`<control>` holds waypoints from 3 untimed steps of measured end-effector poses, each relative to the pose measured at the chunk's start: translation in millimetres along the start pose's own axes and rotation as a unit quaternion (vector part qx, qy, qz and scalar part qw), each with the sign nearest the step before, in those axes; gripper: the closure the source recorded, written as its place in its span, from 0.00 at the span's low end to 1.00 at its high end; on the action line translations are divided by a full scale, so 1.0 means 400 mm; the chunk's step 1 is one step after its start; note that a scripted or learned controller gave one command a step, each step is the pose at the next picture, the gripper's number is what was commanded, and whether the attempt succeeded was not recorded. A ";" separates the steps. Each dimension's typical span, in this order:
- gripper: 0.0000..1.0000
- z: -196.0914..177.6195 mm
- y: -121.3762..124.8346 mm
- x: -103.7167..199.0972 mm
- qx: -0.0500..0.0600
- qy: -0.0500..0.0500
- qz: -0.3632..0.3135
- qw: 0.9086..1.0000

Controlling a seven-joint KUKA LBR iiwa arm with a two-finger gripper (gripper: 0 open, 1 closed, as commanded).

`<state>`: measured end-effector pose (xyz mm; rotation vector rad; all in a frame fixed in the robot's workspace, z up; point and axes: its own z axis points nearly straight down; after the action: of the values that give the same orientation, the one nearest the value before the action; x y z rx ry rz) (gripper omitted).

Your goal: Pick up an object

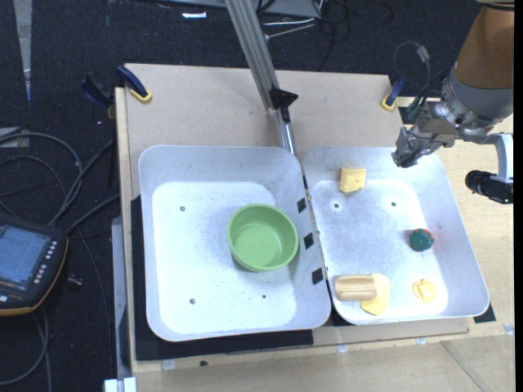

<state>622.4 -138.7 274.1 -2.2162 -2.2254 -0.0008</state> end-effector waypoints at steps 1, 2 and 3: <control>1.00 0.005 -0.018 0.146 0.000 0.000 0.000 1.000; 1.00 0.027 -0.028 0.264 0.000 0.000 0.000 1.000; 1.00 0.024 -0.075 0.389 0.000 0.000 0.000 1.000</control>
<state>591.9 17.0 264.9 -2.2157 -2.2262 -0.0014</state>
